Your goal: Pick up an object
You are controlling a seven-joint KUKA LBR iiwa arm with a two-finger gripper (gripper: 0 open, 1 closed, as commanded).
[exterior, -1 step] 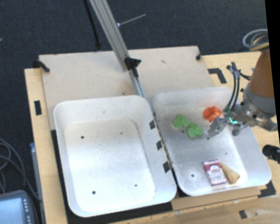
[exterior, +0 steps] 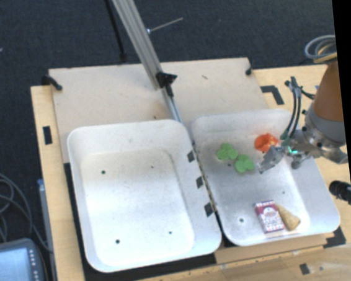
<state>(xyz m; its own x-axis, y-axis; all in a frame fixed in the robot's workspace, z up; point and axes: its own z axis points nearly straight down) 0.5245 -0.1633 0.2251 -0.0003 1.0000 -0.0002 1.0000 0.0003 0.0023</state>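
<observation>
Orange object (exterior: 265, 141) is lying in the right bin (exterior: 314, 215), gripper (exterior: 272, 158) hovering just beside it (finger spread unclear, nothing visibly gripped).

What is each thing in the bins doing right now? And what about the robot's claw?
Gripper: low over the right bin, beside the orange object; fingers too blurred to judge.
Orange object: lying in the right bin.
Green object: lying in the right bin.
Red box: lying flat near the front rim.
Tan cone: on its side, against the box.
Right bin: holds all four.
</observation>
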